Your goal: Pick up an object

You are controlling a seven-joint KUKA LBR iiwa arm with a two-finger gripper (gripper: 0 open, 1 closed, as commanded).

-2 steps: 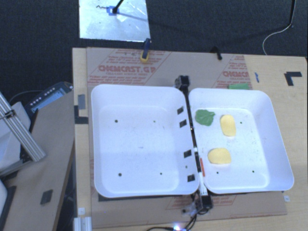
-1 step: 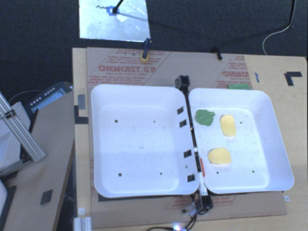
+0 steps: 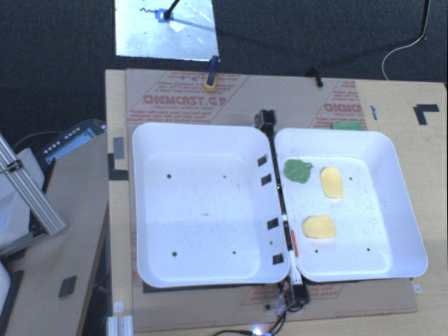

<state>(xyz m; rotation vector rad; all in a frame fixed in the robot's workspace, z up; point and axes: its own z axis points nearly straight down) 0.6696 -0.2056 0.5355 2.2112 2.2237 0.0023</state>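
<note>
Lying flat in the right white plastic bin (image 3: 399, 180), the lower yellow oval piece (image 3: 318, 227) looks light and probably soft; I would pinch it across its short width. Another yellow oval piece (image 3: 332, 183) and a crumpled green leaf-shaped piece (image 3: 298, 170) sit near. The left white bin (image 3: 203, 135) adjoins on the table (image 3: 280, 93).

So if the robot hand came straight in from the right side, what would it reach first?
Probably the right bin, at its outer rim. Coming in higher, it would reach the upper yellow piece or the lower yellow piece, depending on its line. Height is unclear.
</note>
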